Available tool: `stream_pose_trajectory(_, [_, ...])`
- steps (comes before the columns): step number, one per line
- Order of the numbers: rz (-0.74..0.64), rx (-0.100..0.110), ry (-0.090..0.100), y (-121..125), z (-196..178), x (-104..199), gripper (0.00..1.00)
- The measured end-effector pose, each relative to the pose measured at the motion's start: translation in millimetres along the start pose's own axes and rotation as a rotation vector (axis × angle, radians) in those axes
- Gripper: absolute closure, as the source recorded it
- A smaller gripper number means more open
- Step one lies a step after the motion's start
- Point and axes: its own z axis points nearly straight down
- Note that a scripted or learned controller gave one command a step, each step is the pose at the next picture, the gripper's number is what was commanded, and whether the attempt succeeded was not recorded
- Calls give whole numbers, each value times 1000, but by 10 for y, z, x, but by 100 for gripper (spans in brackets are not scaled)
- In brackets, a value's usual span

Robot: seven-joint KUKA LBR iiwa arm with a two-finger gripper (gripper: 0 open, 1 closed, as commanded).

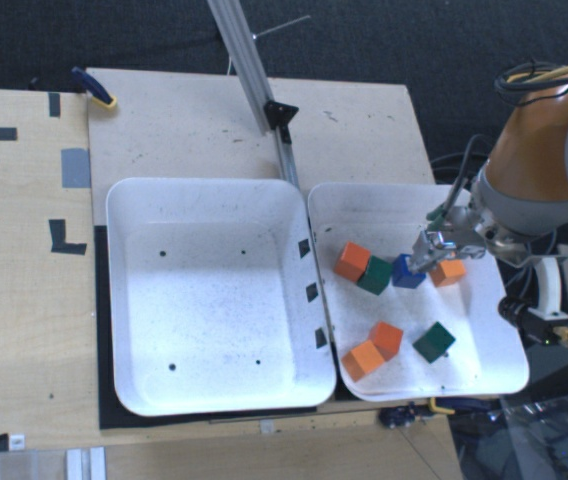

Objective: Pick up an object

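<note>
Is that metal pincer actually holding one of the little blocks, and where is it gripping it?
It cannot be told. The pincer is down in the right bin, right at the blue block, beside an orange block, but no block is visibly between its fingers.

Setting: a robotics laboratory test cell. Indicators: a plywood desk (184, 118) marked with grey tape patches (75, 167); two shallow white bins (124, 268) mounted side by side; an aluminium mast (244, 48) rising at the rear; loose cabling (529, 73) beside the grey-and-orange industrial arm (534, 158); dark carpet (414, 28) beyond.
</note>
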Motion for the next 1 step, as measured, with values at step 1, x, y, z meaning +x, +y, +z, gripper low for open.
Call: stream_pose_trajectory(1, [-5, 3, 2, 188, -47, 457, 100])
